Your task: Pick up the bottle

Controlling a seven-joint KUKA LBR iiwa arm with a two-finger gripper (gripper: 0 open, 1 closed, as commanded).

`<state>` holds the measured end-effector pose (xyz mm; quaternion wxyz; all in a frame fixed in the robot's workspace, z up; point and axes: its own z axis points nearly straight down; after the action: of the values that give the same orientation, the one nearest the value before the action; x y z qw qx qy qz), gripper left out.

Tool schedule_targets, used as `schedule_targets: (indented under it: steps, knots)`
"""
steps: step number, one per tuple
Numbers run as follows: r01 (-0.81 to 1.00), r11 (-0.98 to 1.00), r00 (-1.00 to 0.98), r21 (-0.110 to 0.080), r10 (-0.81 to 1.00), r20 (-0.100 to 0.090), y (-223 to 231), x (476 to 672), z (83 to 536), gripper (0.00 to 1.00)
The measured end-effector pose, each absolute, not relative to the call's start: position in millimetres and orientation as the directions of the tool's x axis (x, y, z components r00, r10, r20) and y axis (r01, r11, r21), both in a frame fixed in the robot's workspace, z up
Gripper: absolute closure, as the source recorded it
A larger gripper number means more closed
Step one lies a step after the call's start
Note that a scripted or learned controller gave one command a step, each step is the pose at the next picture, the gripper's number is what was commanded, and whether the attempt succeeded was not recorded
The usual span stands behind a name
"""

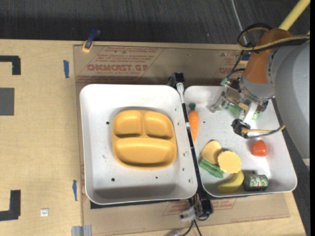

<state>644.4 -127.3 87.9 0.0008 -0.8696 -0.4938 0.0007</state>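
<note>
The small green bottle (256, 182) lies on its side in the right white bin's (288, 166) near right corner, close against both walls, a yellow banana (232, 181) just to its left. Open floor lies beyond it, past a red tomato (259, 148). The gripper (238, 102) hangs over the far end; its state I cannot tell. An orange carrot (193, 123) hugs the left wall. The left white bin (93, 132) holds a yellow divided plate (144, 136).

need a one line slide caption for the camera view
KUKA arm's gripper hovers over the right bin, far from the green bottle lying near its front edge; yellow divided plate sits in the left bin.
</note>
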Motion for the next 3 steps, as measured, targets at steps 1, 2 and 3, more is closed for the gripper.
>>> schedule_targets:
  steps: [1,2,3]
  knots:
    - [0.788,-0.616,0.616,-0.001,0.788,0.0,-173,587.7,85,0.0]
    - [0.724,-0.69,0.69,0.0,0.724,0.0,-151,589.3,86,0.0]
    - [0.702,-0.712,0.712,0.0,0.702,0.001,-130,611.1,222,0.0]
